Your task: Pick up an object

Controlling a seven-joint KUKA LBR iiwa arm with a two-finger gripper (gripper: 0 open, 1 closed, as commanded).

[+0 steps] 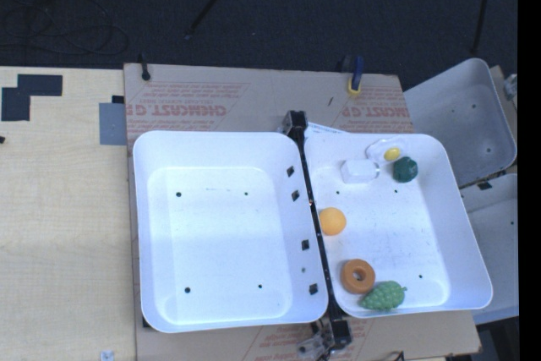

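Camera view: two white bins sit side by side on the tabletop. The right bin (461, 262) contains an orange ball (332, 221), a brown ring (358, 275), green grapes (383, 296), a dark green object (405, 170), a small yellow item (391, 154) and a white block (358, 171). The left bin (144, 182) adjoins it.

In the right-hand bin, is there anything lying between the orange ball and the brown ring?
No. In the camera view, the stretch of bin floor between the orange ball and the brown ring is bare white. The green bumpy toy lies past the ring, touching it.
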